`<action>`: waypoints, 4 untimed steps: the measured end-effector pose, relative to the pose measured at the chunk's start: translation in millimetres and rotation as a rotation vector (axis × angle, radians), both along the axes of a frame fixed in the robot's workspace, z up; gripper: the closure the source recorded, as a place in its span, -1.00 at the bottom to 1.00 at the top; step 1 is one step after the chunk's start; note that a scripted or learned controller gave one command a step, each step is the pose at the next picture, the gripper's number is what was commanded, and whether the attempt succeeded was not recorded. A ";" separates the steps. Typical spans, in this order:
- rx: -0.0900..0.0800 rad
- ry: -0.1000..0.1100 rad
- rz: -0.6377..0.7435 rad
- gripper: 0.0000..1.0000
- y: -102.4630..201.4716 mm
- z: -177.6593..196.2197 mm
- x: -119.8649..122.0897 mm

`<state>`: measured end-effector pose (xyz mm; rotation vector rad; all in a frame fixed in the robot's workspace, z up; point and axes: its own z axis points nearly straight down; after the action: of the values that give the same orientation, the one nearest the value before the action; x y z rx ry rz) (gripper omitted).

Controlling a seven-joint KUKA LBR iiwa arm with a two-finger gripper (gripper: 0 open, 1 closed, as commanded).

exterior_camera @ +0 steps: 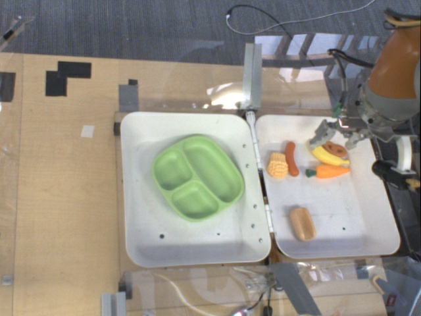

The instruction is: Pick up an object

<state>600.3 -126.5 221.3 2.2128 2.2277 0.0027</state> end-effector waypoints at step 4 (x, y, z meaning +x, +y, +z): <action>-0.002 -0.007 0.284 -1.00 59.3 -33.5 70.4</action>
<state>670.8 -67.2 187.8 1.8718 2.5139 0.0082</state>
